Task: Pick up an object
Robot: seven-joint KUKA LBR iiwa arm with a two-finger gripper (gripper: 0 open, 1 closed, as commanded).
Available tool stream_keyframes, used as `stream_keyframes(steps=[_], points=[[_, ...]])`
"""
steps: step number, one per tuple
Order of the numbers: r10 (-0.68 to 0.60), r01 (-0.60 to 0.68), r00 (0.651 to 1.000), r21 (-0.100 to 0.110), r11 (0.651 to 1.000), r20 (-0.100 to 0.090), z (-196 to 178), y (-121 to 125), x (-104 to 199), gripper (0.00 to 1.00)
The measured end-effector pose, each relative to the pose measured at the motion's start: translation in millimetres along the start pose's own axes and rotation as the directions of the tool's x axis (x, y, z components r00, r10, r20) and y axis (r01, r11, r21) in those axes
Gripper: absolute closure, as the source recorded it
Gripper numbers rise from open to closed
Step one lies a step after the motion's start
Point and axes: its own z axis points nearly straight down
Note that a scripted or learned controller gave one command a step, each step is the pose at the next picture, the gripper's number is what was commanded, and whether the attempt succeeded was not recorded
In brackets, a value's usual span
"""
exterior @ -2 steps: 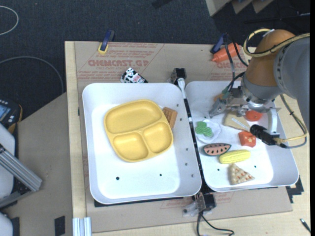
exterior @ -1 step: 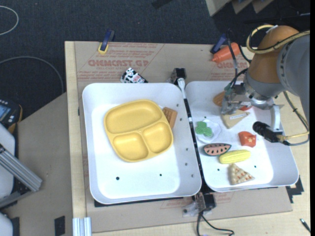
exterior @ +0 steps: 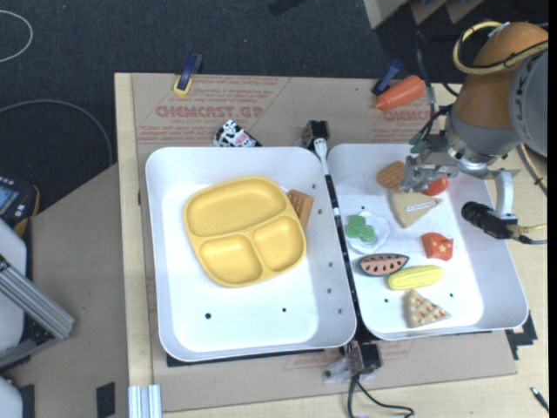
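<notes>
From the overhead camera, two white bins sit side by side on the bench. The left bin (exterior: 174,312) holds a yellow divided plate (exterior: 244,229), with a small brown waffle piece (exterior: 301,205) touching the plate's right edge.

The right bin (exterior: 496,294) holds the toy food. A green leafy piece (exterior: 361,229) lies near its left wall, a watermelon slice (exterior: 384,264) just below it, a corn cob (exterior: 414,277) beside that slice, and a pizza slice (exterior: 425,308) nearest the front rim. A red strawberry-like piece (exterior: 439,246) sits to the right of the middle. A pale cheese wedge (exterior: 412,208) lies toward the back, with a brown cookie (exterior: 391,175) just behind it on the left.

The arm reaches in from the right, and the gripper (exterior: 426,174) is low over the back of the right bin, just above the cheese wedge and beside the cookie. Something red shows at its tip, but whether the claw is wide, narrow or gripping anything cannot be told from here.
</notes>
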Motion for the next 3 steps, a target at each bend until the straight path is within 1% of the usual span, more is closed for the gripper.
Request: stream_keyframes(steps=[1,2,3], points=[[-0.002,0.002,1.000,-0.002,1.000,0.001,-48.4,7.0,-7.3,1.00],[-0.002,0.002,1.000,-0.001,1.000,0.000,-82.5,8.7,-7.4,1.00],[-0.006,0.006,1.000,0.008,1.000,-0.005,-91.9,-12.7,42.8,1.00]])
